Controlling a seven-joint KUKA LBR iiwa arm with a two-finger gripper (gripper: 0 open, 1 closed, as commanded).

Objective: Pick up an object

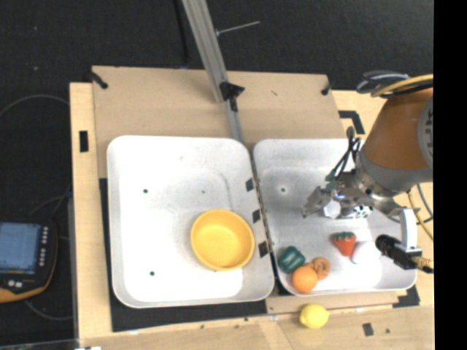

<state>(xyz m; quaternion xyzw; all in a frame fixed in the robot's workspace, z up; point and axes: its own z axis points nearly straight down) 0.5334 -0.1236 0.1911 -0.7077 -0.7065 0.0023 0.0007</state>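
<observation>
I saw my tool (330, 204) low over the right white bin (292, 166), above a small white object (333, 209). Near it lay a red strawberry-shaped toy (345, 243), an orange ball (304, 278), a smaller orange piece (320, 267) and a green block (290, 257). A yellow plastic bowl (222, 239) sat in the left white bin (153, 173); a yellow lemon-like fruit (314, 316) rested on the desk (182, 104).

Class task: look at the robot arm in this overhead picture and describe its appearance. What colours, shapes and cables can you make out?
The arm is a thick rounded cylinder, orange on top and grey below. Thin dark and green cables run down beside its wrist. The hand is a small, pale metallic assembly with dark parts.
</observation>
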